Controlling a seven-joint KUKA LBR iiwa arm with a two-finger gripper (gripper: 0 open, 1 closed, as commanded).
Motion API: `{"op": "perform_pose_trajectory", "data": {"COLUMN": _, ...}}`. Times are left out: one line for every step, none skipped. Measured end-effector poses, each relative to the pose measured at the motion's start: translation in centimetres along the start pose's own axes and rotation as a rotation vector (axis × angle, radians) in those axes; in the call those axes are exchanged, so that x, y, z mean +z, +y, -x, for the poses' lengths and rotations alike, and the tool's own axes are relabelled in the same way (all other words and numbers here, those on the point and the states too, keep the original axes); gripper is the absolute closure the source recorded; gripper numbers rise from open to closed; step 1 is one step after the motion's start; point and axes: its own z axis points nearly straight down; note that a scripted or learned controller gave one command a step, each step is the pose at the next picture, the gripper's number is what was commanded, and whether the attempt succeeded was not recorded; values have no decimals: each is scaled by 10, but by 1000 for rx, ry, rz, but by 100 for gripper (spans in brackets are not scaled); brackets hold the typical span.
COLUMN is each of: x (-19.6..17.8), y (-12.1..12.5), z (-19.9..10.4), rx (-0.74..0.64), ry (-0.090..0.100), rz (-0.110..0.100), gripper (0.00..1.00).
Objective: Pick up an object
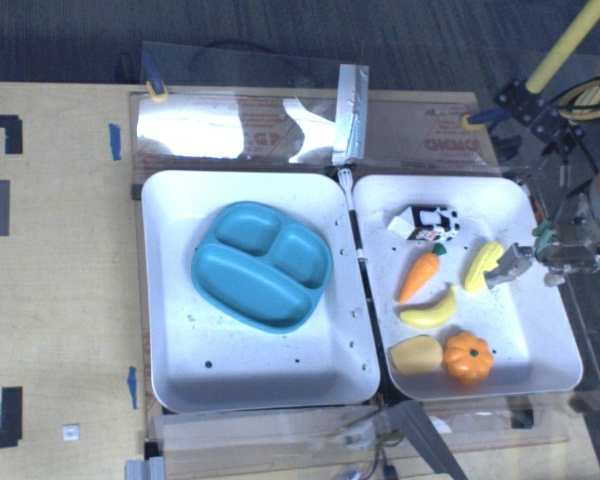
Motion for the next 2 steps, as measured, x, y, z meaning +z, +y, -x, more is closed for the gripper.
{"op": "perform_pose_trajectory", "data": {"x": 139, "y": 55, "z": -49, "rx": 114, "ry": 1, "rz": 13, "gripper": 0}}
{"op": "perform_pose_trajectory", "data": {"x": 153, "y": 97, "z": -30, "rx": 81, "ry": -2, "rz": 7, "gripper": 0}}
